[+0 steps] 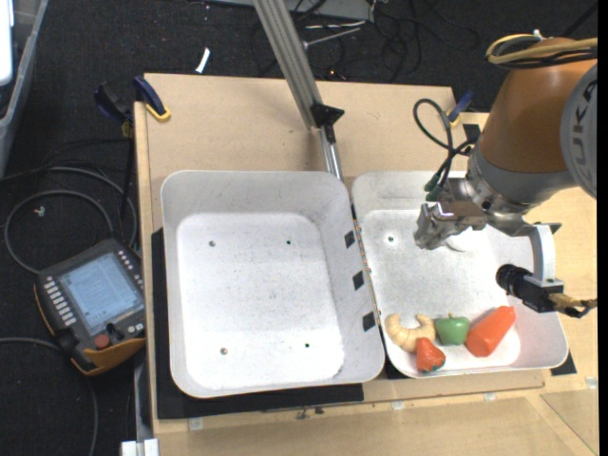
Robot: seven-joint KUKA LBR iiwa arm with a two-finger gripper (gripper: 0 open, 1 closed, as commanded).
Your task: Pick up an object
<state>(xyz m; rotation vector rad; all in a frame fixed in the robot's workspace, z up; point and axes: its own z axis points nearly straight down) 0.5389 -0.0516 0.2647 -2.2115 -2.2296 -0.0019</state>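
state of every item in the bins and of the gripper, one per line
gripper: over the right bin, above the bare floor, holding nothing I can see; fingers too blurred to read
carrot: lying in the right bin's near corner
green pepper: resting beside the carrot
banana: lying at the near wall
strawberry: lying just in front of the banana
left bin: sitting flat beside the right bin

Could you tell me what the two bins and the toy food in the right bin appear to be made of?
Left bin and right bin: likely moulded plastic, matte white, speckled, rounded rims. Carrot, green pepper, strawberry and pale banana: probably smooth plastic, given uniform saturated colours.
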